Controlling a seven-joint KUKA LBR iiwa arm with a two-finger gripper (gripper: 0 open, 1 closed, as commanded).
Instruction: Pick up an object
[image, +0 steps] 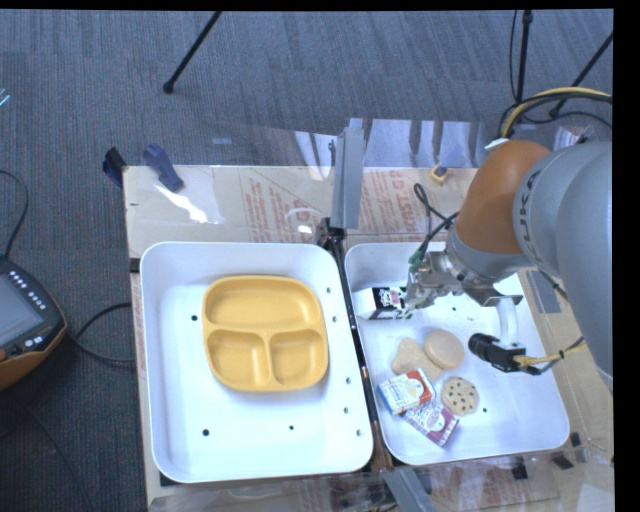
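Small dark packet (386, 297), black with pale print, lying flat at the ten o'clock corner of the right bin (540, 400), just beside the lowered gripper (412, 296) and not yet lifted. Whether the jaws are open or closed cannot be told. At six o'clock lie biscuits (445, 350) and snack packets (408, 390); the left bin (170, 420) holds a yellow tray (265, 332).

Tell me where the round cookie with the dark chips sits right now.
In the camera view the chip cookie lies in the right bin, toward its near edge, just right of the small snack packets and below the plain round biscuit.
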